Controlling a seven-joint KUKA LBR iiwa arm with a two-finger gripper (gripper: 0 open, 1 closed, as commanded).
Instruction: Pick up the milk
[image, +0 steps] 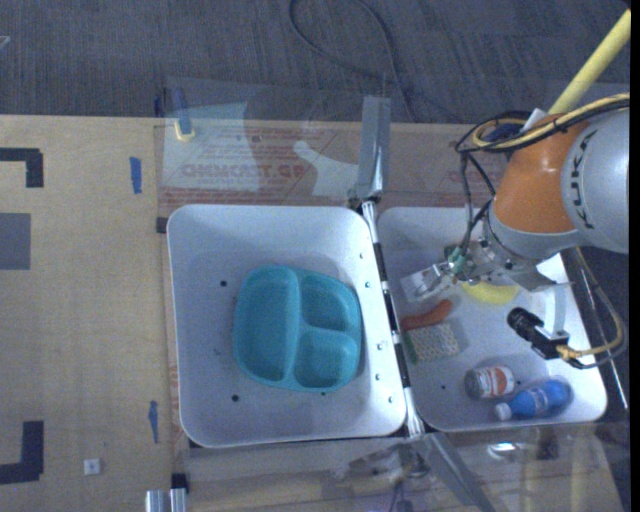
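arm (560, 190): grey with orange band, reaches in from the right, wrist over the upper part of the right bin
end effector (432, 283): low over the right bin's upper left area, pointing left; cannot tell its state, the tip is too blurred
right bin (590, 395): white, shallow, holds all the loose items
milk: cannot pick it out for sure among the items in the right bin; nothing seen clamped in the end effector
orange item (428, 314): long, lies just below the end effector tip; contact unclear
yellow item (490, 293): partly hidden under the wrist
patterned packet (435, 342): flat, speckled, just below the orange item
can (490, 381): on its side, red and white label, lower middle of the right bin
blue bottle (535, 400): on its side, white cap to the left, just right of and below the can
left bin (200, 250): white, holds a teal tray
teal tray (297, 327): three compartments, sits in the middle of the left bin, right edge close to the bin wall
counter (80, 300): light wood, black tape marks at left
cables (560, 340): black connector and yellow lead hang over the right bin's right side
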